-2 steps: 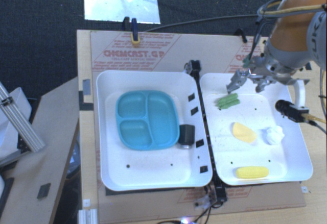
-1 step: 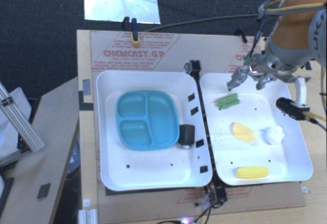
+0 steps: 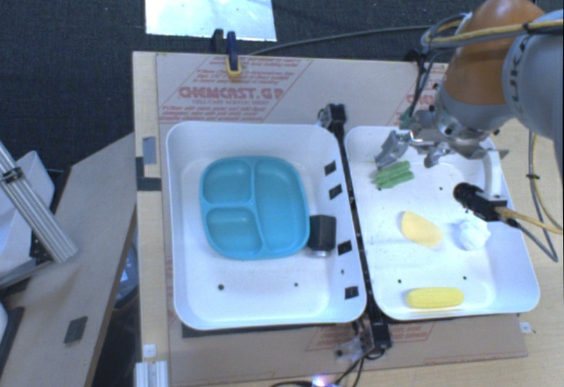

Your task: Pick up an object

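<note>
A divided turquoise plastic plate [image 3: 254,206] and a small dark cup [image 3: 322,233] lie in the left white bin [image 3: 189,288], while the right white bin [image 3: 520,284] holds a green pod-shaped toy [image 3: 394,174], a pale yellow lump [image 3: 421,229], a small white object [image 3: 472,234] and a yellow corn-like piece [image 3: 434,297]. The grey arm's jaws [image 3: 412,147] stand spread over the bin's far left corner, just above the green pod and holding nothing. A clean pick likely calls for centring over the pod, straddling its narrow width, then descending before closing.
</note>
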Motion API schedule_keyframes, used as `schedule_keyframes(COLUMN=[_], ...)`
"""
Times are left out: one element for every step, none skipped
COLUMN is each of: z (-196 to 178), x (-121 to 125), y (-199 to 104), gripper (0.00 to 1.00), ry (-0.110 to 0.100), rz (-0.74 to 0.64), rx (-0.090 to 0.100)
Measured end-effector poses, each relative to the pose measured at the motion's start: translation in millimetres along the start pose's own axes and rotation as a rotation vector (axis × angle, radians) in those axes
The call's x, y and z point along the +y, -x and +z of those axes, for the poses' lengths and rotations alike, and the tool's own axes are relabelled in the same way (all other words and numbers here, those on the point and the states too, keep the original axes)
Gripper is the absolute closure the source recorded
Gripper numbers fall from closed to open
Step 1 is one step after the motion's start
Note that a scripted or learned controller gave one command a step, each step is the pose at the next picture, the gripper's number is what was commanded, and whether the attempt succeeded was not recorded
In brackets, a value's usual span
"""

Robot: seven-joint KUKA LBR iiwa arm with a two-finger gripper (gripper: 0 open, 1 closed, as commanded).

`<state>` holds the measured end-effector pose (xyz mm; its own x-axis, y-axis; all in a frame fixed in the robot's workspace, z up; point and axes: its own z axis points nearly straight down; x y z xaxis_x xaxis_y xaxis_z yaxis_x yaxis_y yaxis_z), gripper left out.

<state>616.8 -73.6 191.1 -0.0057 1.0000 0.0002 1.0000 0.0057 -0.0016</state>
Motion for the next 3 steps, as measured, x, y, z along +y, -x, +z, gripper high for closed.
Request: schedule_keyframes(z=[51, 103, 89], x=[-1, -1, 0], y=[10, 10, 10], gripper=[0.0, 0.0, 1.0], ry=[0.0, -0.001, 0.005], rz=[0.005, 0.005, 0.006], rx=[-0.001, 0.0, -0.001])
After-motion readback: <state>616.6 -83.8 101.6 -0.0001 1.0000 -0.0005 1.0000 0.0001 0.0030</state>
